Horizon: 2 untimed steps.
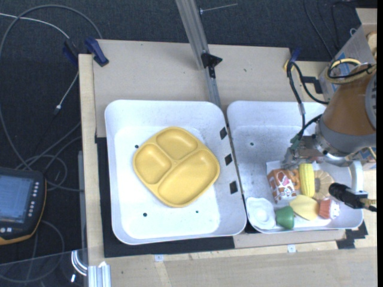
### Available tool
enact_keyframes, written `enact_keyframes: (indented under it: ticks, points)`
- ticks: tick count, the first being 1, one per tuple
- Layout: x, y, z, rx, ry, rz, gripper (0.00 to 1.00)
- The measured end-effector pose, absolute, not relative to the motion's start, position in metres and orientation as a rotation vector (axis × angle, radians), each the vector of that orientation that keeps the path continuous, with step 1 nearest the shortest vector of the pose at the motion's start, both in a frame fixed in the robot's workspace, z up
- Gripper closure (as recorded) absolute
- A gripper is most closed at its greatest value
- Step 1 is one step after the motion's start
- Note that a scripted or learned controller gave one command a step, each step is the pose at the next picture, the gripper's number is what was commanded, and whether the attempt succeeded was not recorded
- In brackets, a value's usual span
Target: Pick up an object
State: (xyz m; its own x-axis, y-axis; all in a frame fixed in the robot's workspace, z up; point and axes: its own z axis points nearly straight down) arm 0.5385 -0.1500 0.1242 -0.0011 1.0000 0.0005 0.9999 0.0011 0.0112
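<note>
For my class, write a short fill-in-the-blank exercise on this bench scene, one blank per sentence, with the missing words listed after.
1. The yellow divided plate lies in the ____ bin.
2. The plate has ____ compartments.
3. The small objects, among them the green item, are piled in the near corner of the ____ bin.
4. The arm bears an ____ band above its wrist.

Missing words: left; three; right; orange

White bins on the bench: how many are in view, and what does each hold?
2. The left shallow white bin holds a yellow three-compartment plastic plate. The right shallow white bin holds a pile of small toy foods at its near end; some may be hidden under the arm.
</note>
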Motion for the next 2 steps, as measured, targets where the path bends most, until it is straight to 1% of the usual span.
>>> enact_keyframes:
  ticks: [1, 2]
  points:
    - [0.532, -0.151, 0.184, 2.216, 2.218, 0.006, 1.0]
    - [0.533, -0.155, 0.248, 2.214, 2.217, 0.007, 1.0]
